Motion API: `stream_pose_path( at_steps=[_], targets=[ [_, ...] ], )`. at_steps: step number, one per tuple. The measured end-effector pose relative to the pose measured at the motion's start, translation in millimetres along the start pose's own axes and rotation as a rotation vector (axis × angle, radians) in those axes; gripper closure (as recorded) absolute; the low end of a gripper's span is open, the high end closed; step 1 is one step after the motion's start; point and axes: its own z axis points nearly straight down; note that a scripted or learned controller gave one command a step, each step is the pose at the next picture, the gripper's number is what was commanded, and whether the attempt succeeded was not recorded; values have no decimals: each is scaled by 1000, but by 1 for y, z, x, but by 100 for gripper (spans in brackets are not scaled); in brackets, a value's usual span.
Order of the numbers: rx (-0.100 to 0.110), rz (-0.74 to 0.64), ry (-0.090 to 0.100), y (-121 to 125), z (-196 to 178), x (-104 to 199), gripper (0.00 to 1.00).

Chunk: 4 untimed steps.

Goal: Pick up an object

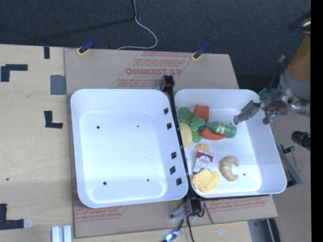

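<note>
1. Tool (255, 111): hung over the right bin's (262, 150) far right side, fingers spread, holding nothing.
2. Pick candidates, all in the right bin's left half: one green bottle (222, 129), one croissant (230, 167), one red-and-white carton (203, 161), plus tightly heaped toy food.
3. Bins on the counter: two; left bin (121, 145) bare.
4. Risk, judged: crowding could let the fingers nudge neighbours or close on nothing.
</note>
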Motion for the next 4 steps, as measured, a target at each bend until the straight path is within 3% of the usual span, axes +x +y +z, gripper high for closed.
stream_pose_path(
  at_steps=[1, 2, 3, 4],
  targets=[
    [-5, 2, -2, 40, 142, 37, 0],
    [4, 0, 1, 39, 139, 39, 100],
    [-9, -10, 3, 50, 59, 126, 100],
    [7, 2, 1, -47, 65, 135, 100]
  ],
)
